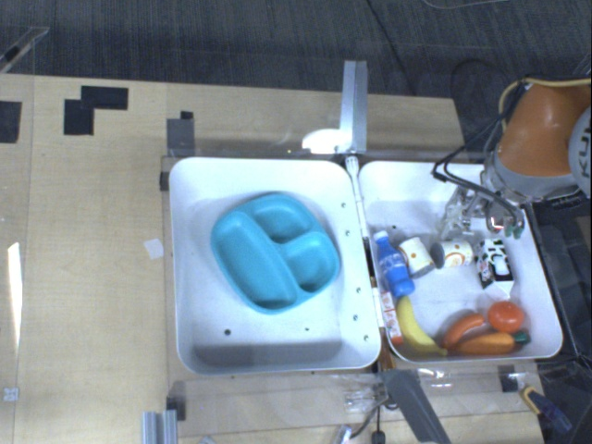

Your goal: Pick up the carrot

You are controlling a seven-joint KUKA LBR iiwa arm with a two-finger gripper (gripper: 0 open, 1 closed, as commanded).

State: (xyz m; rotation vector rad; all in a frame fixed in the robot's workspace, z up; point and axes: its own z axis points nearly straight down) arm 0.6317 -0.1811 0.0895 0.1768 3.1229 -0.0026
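A long orange plastic carrot [483, 344] lies in the lower right corner of the right white bin [546, 289], its long axis running nearly left to right, touching a round orange-red tomato [506, 316] above it and a yellow banana [413, 327] to its left. The metal two-finger gripper [470, 218] hovers higher in the frame, over the bin's middle, so the carrot lies below and slightly right of it. How far its jaws are parted cannot be told. A blue divided plate [274, 251] sits in the left bin [190, 276].

The arm [541, 141] reaches in from the right, wrist angled down.
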